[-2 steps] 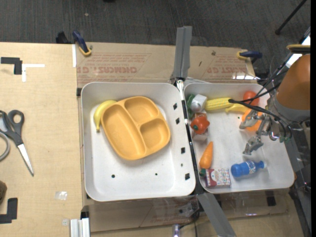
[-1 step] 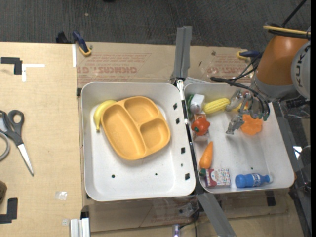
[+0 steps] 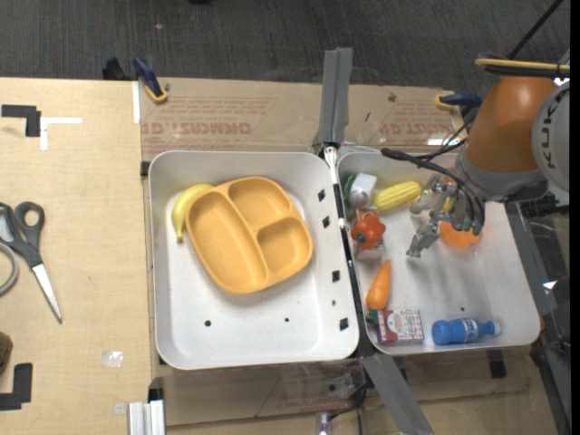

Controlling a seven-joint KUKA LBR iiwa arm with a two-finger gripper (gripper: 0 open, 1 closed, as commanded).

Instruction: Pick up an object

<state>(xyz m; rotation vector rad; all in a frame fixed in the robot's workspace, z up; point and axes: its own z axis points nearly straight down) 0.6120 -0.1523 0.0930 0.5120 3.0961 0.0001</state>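
Low, pincer [image 3: 433,229] (empty) beside orange ball [image 3: 462,235].

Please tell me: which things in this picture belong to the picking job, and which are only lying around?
For the job:
hand
corn cob
tomato
carrot
blue bottle
orange fruit
small carton
right bin

Lying about:
yellow divided plate and banana in the left bin
scissors
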